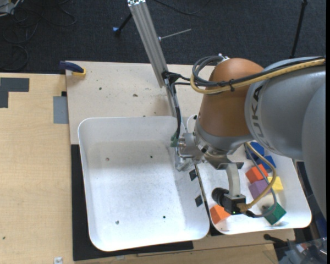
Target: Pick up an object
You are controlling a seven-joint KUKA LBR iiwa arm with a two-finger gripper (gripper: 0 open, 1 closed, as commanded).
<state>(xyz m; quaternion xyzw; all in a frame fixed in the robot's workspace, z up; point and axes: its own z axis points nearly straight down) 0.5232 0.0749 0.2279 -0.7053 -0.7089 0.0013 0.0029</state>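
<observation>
The gripper point(193, 159) hangs at the centre of the frame, over the edge where the left bin point(99, 147) meets the right bin point(300, 220). Whether it is open or closed I cannot tell, as the wrist covers it from above. Nothing shows in its grasp.

The things to pick all lie in the right bin, at the lower right of the frame: an orange block point(220, 213), a green block point(275, 214), a purple block point(258, 188), a red-orange block point(257, 173), a yellow block point(275, 182) and a blue block point(262, 149).

The likely trouble is position. The gripper sits near the shared bin walls and apart from most blocks, so a descent here could strike a rim or close on nothing. The purple, red-orange and yellow blocks are packed close together, so a grasp there may only shove a neighbour aside.

The arm hides much of the right bin — more things may lie beneath it. The blue block is partly covered. Two small dark scraps point(198, 201) near the dividing wall are too small to identify.
</observation>
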